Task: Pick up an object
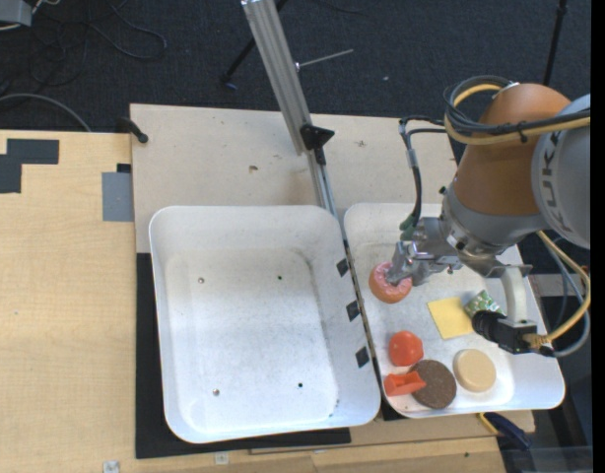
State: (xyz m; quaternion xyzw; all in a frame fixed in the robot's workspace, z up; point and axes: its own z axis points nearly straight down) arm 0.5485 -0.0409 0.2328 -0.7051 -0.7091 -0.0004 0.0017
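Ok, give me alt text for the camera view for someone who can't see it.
A robot gripper sits right over a pink ring in the right bin, which also holds a yellow square, red pieces, and brown and tan discs.

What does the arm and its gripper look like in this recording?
The arm is a bulky grey casing with a rounded orange band above the wrist. Black and yellow cables loop around it. The gripper is a small grey metal assembly on the wrist's end.
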